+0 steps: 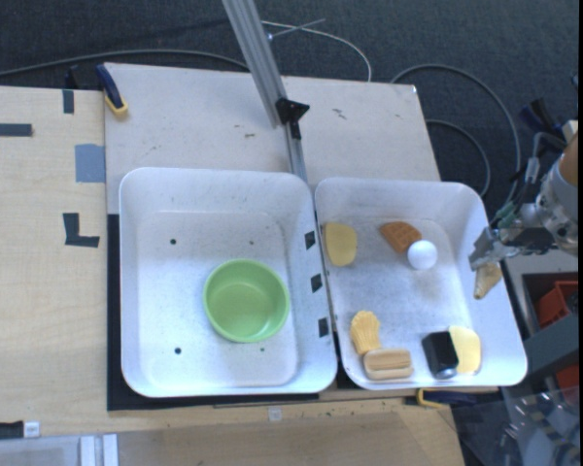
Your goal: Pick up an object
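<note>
My gripper (489, 256) hangs over the right rim of the right bin (398, 194), at the view's right side. A small tan piece (487, 282) sticks out just below its dark fingers, which look shut on it. Loose in the right bin lie a yellow slice (340, 244), an orange-brown piece (400, 234), a white ball (423, 255), a ridged yellow piece (365, 332), a tan roll (388, 363), a black block (440, 353) and a yellow lump (465, 348).
The left bin (155, 212) holds a green bowl (246, 301). A grey metal pole (257, 47) slants down to the seam between the bins. Cables (466, 95) lie on the dark floor behind the bench.
</note>
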